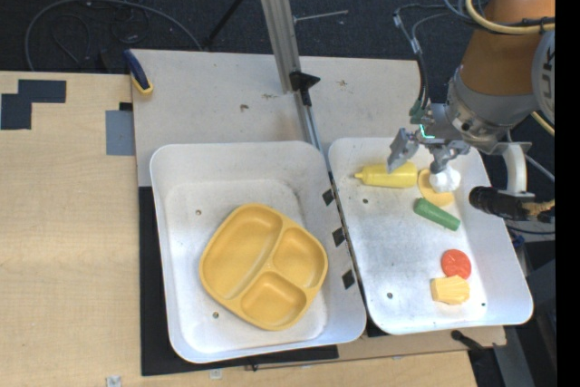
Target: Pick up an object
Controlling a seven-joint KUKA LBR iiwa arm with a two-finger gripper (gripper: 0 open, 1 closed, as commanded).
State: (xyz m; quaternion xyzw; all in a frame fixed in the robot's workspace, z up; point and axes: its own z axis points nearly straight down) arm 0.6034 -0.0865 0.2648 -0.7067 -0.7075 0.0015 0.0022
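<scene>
My gripper (pixel 420 160) hangs over the far end of the right bin (pixel 399 285), fingers spread open with nothing between them. One fingertip (pixel 398 160) is just above a long yellow toy (pixel 388 177) lying on the bin floor. The other finger stands over a pale yellow piece (pixel 439 185). Toward the front of the bin lie a green pod-shaped toy (pixel 438 214), a red round toy (pixel 456 263) and a yellow chunk (pixel 450 289).
The left bin (pixel 181 195) holds a yellow divided plate (pixel 263 265). An aluminium post (pixel 281 23) rises behind the bins. The arm's orange band (pixel 512 0) is at the upper right, with cables around it.
</scene>
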